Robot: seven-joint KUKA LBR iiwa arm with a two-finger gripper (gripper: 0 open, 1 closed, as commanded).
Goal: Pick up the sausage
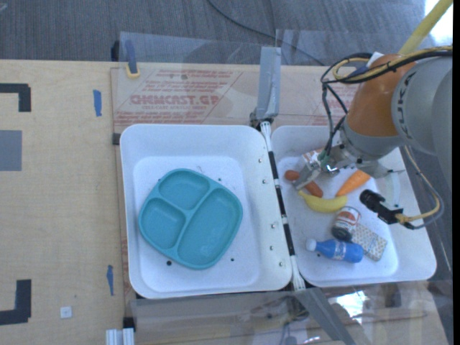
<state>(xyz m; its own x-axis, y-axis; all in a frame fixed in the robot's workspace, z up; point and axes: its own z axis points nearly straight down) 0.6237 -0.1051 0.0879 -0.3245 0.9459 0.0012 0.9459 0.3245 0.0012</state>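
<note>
1. Near edge of right bin [420, 264]: blue bottle [338, 249], small labelled can [346, 223], label unreadable.
2. Left bin [136, 149]: teal 3-compartment plate [190, 218].
3. Mid right bin: banana [323, 203], carrot [352, 182], sausage [313, 189] touching banana.
4. Gripper [314, 168] just above sausage; finger state impossible to tell.
5. Far edge: board lettering, unreadable.

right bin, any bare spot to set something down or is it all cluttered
Crowded in the right bin: sausage, banana, carrot, can and bottle bunch under the gripper. Bare floor shows along its top edge. The left bin has open floor all round the blue plate.
</note>
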